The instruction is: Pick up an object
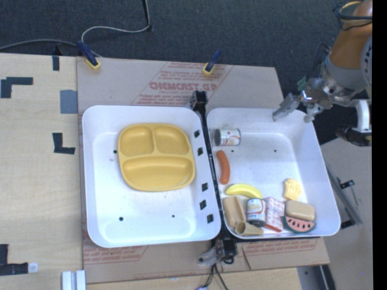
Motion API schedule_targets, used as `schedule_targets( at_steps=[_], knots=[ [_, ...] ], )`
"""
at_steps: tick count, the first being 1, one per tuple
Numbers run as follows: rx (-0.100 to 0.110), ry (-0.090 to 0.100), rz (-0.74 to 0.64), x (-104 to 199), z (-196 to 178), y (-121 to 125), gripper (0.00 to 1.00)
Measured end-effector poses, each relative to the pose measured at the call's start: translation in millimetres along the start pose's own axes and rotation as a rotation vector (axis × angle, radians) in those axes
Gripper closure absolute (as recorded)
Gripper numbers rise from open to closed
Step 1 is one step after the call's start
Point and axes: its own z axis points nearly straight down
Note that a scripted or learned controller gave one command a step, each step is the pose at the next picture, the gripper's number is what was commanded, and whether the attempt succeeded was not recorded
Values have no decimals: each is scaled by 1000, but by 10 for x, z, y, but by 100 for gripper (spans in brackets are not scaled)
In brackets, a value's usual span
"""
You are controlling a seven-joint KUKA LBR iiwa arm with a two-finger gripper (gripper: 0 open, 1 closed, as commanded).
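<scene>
I see the pincer spread apart, holding nothing, above the right bin's far rim | toys crowd its near end, so I judge reach comes next.

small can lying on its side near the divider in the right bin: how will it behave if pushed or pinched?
The small can lies on its side, so a nudge across its axis would probably roll it. Its round wall looks smooth, so a pinch may slip. It probably rolls until the divider stops it.
</scene>
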Motion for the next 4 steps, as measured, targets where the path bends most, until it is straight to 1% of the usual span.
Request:
schedule_targets(
  at_steps=[1,2,3,4],
  knots=[
    [-1,0,-1,301,1229,10,0],
    [-5,-14,5,731,1238,-55,0],
    [-17,-24,13,825,1221,-731,0],
    [-3,-1,-1,1085,1262,126,0]
  ],
)
